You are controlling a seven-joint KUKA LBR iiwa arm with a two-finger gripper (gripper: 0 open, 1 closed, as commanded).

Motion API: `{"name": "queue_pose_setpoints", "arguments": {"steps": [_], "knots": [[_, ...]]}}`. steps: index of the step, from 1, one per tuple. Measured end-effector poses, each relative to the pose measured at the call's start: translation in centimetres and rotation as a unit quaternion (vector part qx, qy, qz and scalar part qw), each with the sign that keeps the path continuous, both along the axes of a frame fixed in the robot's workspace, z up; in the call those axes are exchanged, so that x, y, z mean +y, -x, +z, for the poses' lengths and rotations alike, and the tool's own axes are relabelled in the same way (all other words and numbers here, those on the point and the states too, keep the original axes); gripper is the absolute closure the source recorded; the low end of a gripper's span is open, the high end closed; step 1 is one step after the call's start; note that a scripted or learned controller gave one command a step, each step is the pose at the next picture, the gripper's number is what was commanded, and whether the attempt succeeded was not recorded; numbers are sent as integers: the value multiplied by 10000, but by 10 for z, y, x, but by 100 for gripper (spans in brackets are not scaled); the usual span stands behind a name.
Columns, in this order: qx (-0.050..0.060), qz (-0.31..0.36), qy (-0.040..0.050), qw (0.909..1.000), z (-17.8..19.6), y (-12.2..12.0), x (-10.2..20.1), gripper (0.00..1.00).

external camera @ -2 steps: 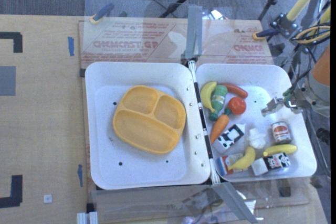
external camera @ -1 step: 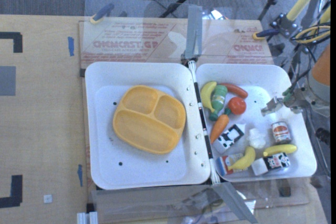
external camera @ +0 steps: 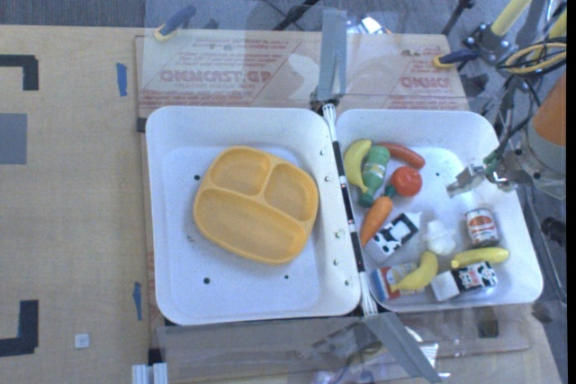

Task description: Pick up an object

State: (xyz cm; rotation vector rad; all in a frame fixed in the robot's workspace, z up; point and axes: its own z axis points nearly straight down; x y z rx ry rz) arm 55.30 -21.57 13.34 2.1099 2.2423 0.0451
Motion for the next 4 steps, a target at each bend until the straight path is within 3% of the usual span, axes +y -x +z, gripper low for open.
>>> {"name": "queue_pose_setpoints", "arguments": {"steps": [3,4], "knots": [[24,-41,-10,10000,-1,8,-1,0],[330,-437,-121,9984,97,49,23,0]]}}
